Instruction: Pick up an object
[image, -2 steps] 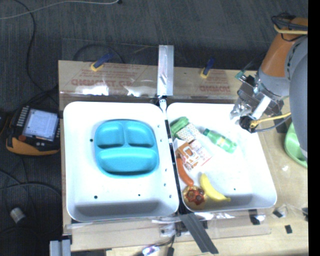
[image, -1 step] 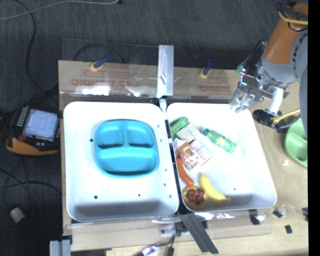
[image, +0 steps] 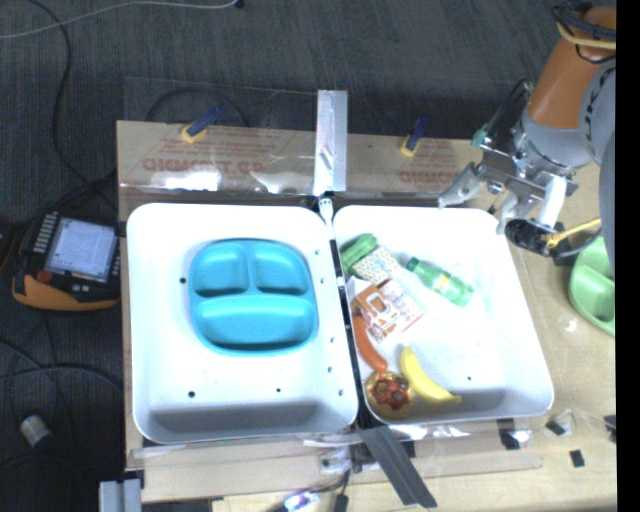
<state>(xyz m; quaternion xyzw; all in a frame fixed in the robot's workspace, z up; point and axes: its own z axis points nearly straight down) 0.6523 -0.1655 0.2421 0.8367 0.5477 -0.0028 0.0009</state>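
**A:** Where does the pick stand right now?

**B:** At the very start, I'd say. The arm (image: 570, 75) sits over the upper right corner of the right bin (image: 510, 330), with the gripper (image: 515, 195) hanging just above the bin's back rim. Nothing is between its fingers. Whether they are spread or pressed together I cannot tell; from this slant the hardware at the wrist hides them.

**A:** And what is there to pick?

**B:** All of it lies in the right bin, crowded toward the left wall. A green bottle (image: 440, 281) lies on its side nearest the gripper, fairly free of the others. Left of it is a green packet (image: 358, 249) touching a patterned white packet (image: 377, 266). Below those lies a small orange-and-white carton (image: 388, 308), then a banana (image: 425, 377) near the front wall, with a dark red bunch of fruit (image: 389, 392) just beside it in the front left corner. A long orange piece (image: 365, 345), maybe a carrot, runs along the left wall.

**A:** The left bin?

**B:** The left bin (image: 160, 380) holds a blue divided tray (image: 252, 296), well apart from the gripper.

**A:** So the next move?

**B:** My judgement: choose one target, travel left and forward over it, turn the wrist across its narrow side, then descend. The bottle looks easiest, since it has bare floor around it. The things along the wall leave little room for a finger.
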